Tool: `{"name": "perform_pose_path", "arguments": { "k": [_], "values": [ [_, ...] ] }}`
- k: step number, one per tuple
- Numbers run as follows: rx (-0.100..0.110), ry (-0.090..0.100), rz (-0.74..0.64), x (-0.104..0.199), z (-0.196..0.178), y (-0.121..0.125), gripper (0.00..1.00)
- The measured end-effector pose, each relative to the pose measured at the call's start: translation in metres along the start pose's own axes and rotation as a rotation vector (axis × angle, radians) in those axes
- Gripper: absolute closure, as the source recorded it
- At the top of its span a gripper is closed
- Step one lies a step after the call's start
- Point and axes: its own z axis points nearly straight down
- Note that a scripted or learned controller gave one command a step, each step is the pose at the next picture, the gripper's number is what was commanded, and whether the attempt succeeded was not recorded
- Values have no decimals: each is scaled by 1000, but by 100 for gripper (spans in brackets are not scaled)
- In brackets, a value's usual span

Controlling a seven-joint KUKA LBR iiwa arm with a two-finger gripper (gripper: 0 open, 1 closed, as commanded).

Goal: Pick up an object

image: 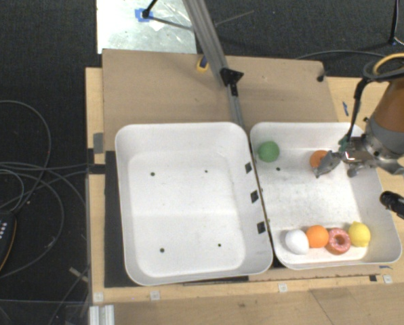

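In the right bin, my gripper hangs over the far right part, open, with nothing between its fingers. A small orange ball lies just up and left of the left finger, partly hidden by it. A green ball rests near the bin's far left corner. Along the near wall lie a white ball, an orange ball, a pink doughnut and a yellow lemon.
The left bin sits against the right one, with black clips along the shared wall. A grey tripod leg slants down to the bins' far edge. Cables trail on the floor at left.
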Motion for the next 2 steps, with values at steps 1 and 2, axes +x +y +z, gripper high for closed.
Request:
{"name": "perform_pose_path", "arguments": {
  "k": [1,2],
  "values": [
    [0,0,-2,1,58,8,0],
    [-7,-1,-1,0,43,10,100]
  ]
}}
